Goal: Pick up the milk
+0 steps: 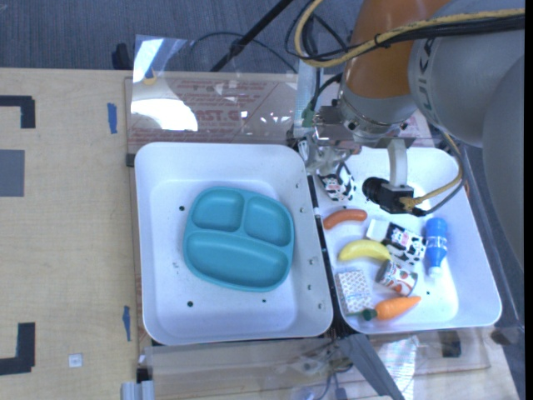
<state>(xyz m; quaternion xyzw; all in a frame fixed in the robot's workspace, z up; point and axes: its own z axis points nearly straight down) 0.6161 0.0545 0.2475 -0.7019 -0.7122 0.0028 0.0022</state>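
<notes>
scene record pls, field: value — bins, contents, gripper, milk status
left bin: holds teal divided plate
right bin: hot dog, banana, carrot, blue bottle, cow-print cartons near and, patterned packet
gripper: over right bin's far-left corner, just above the carton there
grasp: cannot tell
milk status: nothing visibly lifted
</notes>
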